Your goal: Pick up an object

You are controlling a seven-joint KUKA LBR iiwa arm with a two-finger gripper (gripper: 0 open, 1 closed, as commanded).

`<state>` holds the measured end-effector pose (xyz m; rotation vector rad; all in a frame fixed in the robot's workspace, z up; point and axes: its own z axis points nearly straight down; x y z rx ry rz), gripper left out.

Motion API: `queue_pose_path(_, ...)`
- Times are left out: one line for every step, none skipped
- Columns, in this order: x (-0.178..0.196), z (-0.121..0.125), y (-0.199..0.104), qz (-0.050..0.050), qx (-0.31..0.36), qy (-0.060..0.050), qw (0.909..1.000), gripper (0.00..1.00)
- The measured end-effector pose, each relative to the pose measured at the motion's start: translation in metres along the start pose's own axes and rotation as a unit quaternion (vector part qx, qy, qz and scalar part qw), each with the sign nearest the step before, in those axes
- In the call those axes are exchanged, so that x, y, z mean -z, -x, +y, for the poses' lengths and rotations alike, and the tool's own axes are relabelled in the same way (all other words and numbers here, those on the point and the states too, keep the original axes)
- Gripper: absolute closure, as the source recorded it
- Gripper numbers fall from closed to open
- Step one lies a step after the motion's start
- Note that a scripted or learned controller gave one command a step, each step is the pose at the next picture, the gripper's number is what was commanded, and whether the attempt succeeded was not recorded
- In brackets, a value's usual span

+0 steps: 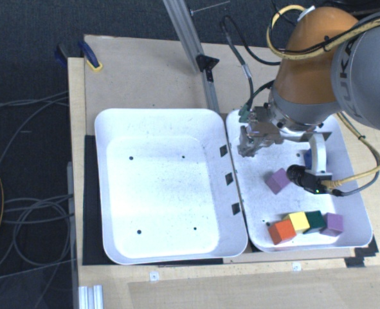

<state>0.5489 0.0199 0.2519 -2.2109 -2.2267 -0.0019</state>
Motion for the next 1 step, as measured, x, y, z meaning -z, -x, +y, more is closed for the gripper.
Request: queue_pose_path(-0.0171, 0.0049, -0.0515, -0.001, 0.0, -0.001, 1.0, 1.0)
